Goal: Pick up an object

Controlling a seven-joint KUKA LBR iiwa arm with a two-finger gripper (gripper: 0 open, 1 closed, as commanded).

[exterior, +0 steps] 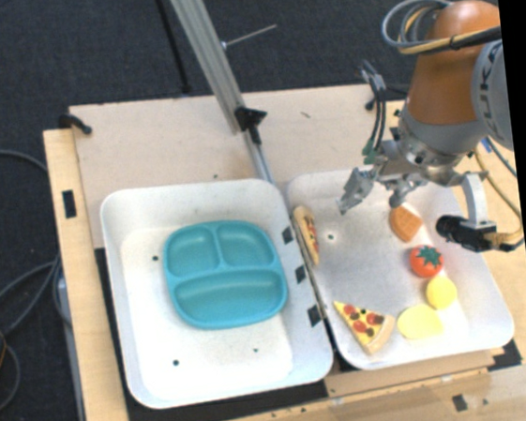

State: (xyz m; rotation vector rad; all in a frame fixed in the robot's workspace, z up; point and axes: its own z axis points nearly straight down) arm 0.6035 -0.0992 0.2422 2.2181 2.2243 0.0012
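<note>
My gripper [378, 195] hangs over the upper part of the right bin [372, 258], fingers spread open with nothing between them. Its left finger [355, 188] points down and left. The right finger ends just above an orange-brown bread roll [406, 224]. Below the roll lie a red tomato [426, 261], a small yellow piece [442, 291] and a larger yellow piece [420, 322]. A pizza slice [366, 323] lies near the bin's front edge. A hot dog [305, 235] rests along the bin's left rim.
The left bin [148, 359] holds a teal divided plate [224, 273]. A metal post [219, 68] slants up from behind the bins. A black fitting with cable [466, 232] sticks out at the arm's right side, over the bin's right edge.
</note>
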